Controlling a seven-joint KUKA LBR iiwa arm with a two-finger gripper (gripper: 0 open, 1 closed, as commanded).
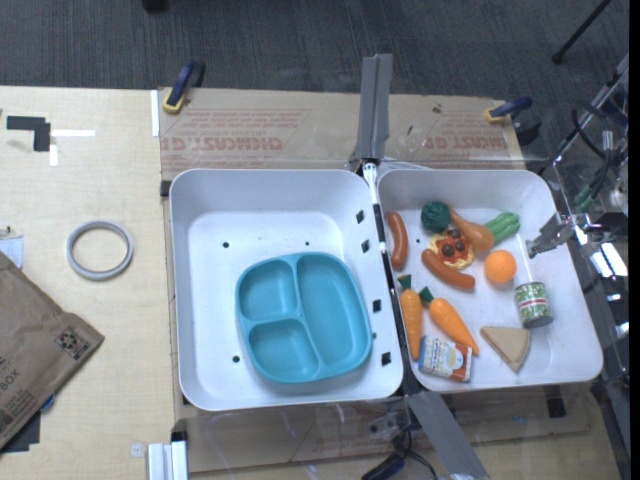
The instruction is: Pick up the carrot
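Two carrots are seen in the right bin (560, 368): one carrot (410, 318) lies along the left wall, another carrot (452, 325) just beside it, above a small carton (444, 359). The gripper (556, 234) is located at the bin's right rim; its jaw state cannot be told. A blue plate (302, 316) sits in the left bin (200, 268).

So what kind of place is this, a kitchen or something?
Probably a robot lab, not a kitchen. The food, like the carrot, is toy food, sorted in white bins on a workbench with clamps, tape and a gripper reaching in.
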